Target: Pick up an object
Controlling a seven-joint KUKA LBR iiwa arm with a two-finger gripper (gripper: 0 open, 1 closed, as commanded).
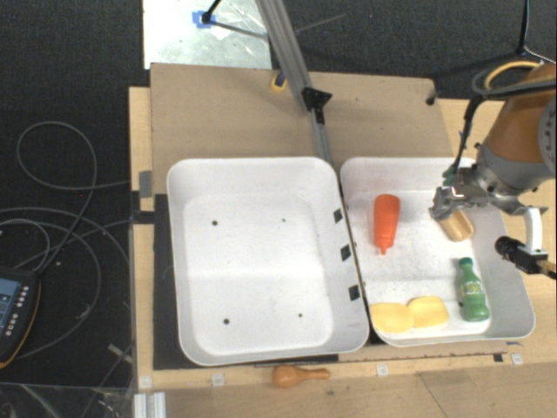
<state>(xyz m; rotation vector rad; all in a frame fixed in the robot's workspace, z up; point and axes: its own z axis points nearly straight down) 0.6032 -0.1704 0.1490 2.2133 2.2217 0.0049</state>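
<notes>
Over the right bin [522, 325], a tan object [456, 225] sits just beneath the jaws, grip state unclear.

Dark carpet floor [70, 50] strewn with cables [52, 190]; wooden bench [374, 111]; pale sheet [187, 24] beyond.

Bench [235, 116] bears two white bins [261, 259].
</notes>
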